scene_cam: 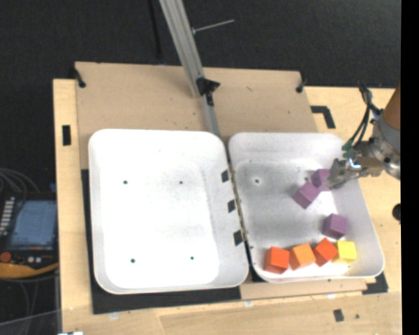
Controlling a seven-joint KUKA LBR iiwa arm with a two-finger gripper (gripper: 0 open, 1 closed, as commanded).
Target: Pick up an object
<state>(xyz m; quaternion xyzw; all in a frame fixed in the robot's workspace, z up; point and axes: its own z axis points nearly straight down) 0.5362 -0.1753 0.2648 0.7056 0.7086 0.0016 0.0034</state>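
My gripper (pixel 337 172) reaches in from the right over the right bin (pixel 279 145), in its upper right part. Its tip sits against the upper end of a purple block (pixel 309 191) that lies slantwise in the bin's middle. I cannot make out whether the block is gripped or merely touched. A smaller purple cube (pixel 335 225) rests lower right of it. Along the bin's front edge sit an orange block (pixel 277 259), a lighter orange block (pixel 302 255), a red-orange block (pixel 325 250) and a yellow cube (pixel 346 249).
The left bin (pixel 160 208) lies beside the right one, with a narrow divider between them. A slanted metal rail (pixel 188 47) runs from the top of the view down to the bins' rear edge. A blue-screened device (pixel 29 227) sits off the bench at left.
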